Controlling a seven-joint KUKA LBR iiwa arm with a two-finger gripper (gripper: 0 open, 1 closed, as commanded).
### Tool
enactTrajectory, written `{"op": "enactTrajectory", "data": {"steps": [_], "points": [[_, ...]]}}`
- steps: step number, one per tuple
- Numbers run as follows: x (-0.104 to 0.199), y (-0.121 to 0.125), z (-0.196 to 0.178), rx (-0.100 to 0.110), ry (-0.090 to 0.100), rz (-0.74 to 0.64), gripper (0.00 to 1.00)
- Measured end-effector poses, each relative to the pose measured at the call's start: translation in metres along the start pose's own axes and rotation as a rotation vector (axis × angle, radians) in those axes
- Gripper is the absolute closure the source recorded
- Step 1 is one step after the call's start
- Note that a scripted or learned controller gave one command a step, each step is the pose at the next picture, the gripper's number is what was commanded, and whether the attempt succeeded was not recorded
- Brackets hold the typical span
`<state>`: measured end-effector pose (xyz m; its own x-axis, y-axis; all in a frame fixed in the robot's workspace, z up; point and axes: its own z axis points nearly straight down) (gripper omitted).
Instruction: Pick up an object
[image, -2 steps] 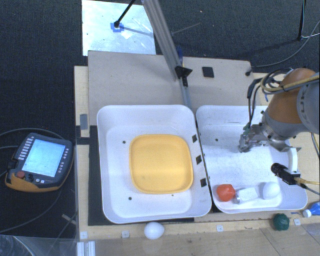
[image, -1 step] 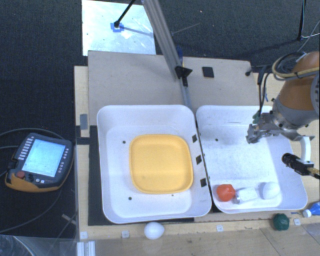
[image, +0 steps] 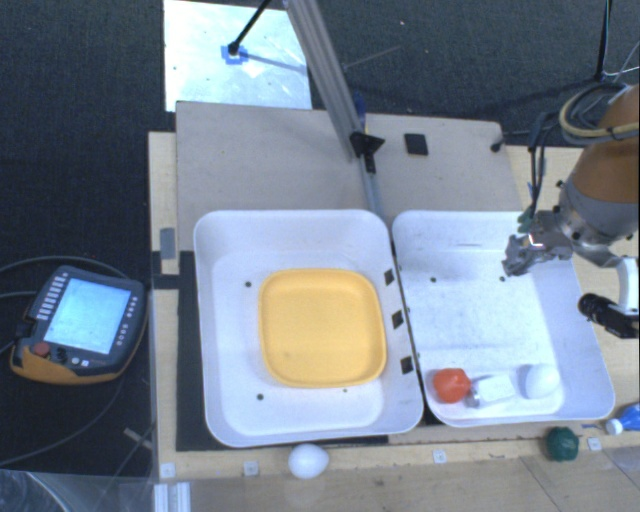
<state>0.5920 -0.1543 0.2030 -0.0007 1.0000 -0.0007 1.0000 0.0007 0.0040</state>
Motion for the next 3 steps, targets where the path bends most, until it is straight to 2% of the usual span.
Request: {"op": "enactTrajectory", "data": {"steps": [3], "points": [[0.151, -0.024, 0.008, 0.004, 0.002, -0.004, 1.0]]}}
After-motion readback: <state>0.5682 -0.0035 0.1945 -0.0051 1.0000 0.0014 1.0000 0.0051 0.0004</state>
